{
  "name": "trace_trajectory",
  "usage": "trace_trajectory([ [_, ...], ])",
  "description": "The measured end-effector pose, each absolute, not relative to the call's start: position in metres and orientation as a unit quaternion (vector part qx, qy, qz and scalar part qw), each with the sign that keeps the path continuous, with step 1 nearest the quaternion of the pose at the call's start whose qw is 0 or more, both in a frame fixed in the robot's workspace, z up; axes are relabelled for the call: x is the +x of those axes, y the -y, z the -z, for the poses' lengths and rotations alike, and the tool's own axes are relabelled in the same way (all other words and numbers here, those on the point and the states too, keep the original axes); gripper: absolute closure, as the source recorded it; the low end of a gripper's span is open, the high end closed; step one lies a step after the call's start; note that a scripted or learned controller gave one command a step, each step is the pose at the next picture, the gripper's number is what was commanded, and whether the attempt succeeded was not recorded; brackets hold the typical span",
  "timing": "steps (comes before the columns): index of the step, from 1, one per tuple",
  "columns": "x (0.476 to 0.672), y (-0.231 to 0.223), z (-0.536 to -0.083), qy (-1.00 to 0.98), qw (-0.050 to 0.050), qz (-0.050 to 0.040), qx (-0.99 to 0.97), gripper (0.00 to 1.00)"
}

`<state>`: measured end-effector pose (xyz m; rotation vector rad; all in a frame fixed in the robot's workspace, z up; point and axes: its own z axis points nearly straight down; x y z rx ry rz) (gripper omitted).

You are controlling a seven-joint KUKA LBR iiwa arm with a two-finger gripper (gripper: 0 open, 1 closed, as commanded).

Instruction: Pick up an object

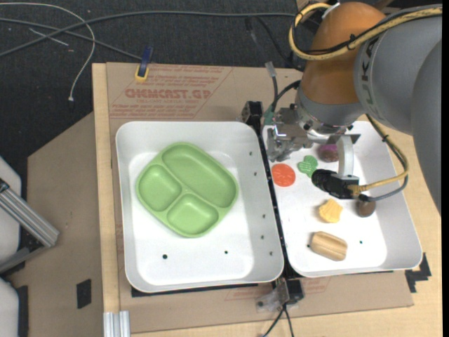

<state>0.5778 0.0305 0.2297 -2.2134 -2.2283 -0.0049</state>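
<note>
Gripper low over right bin near orange disc and green piece; finger state impossible to tell; green tray in left bin

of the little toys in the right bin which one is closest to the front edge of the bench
The tan wooden block. It lies below the yellow piece, while the orange disc and green piece sit farther back.

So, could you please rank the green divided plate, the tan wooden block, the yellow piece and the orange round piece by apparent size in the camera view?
1. green divided plate
2. tan wooden block
3. yellow piece and orange round piece: too alike to rank.
</note>
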Motion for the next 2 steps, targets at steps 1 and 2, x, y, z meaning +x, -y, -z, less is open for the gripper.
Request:
trace_trajectory([
  [1, 0.5967, -0.0833, -0.2295, 0.709, 0.000, 0.0015, -0.705, 1.00],
  [2, 0.5960, -0.0798, -0.2295, 0.708, 0.000, 0.0003, -0.707, 0.00],
])
